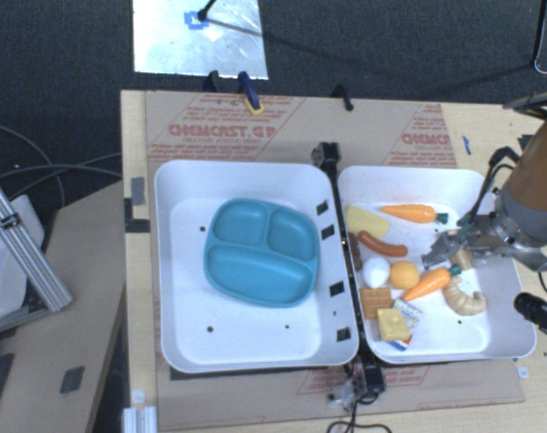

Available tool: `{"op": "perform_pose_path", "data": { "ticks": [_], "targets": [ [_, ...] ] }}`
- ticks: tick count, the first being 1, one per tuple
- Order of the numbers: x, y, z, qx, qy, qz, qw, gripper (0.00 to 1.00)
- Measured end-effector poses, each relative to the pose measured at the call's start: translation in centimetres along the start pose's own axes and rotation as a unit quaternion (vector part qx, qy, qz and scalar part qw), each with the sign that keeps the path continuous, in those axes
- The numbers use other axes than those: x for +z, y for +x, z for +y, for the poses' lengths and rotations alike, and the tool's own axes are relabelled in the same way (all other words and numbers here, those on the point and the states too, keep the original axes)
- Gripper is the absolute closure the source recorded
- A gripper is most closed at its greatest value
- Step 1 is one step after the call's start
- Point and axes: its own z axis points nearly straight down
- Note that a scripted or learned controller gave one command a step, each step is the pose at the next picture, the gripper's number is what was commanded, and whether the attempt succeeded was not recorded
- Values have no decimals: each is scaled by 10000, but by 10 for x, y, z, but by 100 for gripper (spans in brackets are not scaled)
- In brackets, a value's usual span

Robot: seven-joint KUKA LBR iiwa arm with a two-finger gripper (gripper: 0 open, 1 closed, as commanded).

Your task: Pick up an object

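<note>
The jaws are seen low inside the right bin, just above the lower carrot and beside the croissant, but whether they are spread or pressed together cannot be told, since the fingertips are blurred and partly masked by the wrist. Left of that carrot an orange ball, a white egg, a sausage and a yellow wedge are crowded together, with a second carrot further back. A blue divided plate is seen in the left bin, and the arm is cut off at the frame edge.
</note>
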Motion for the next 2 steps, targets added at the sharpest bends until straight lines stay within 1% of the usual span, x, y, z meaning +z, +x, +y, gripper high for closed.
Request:
{"op": "perform_pose_path", "data": {
  "ticks": [1, 2],
  "targets": [
    [-7, 0, 3, -18, -65, -12, 10000, 0],
    [34, -2, 4, -8, -60, -10, 10000, 0]
  ]
}}
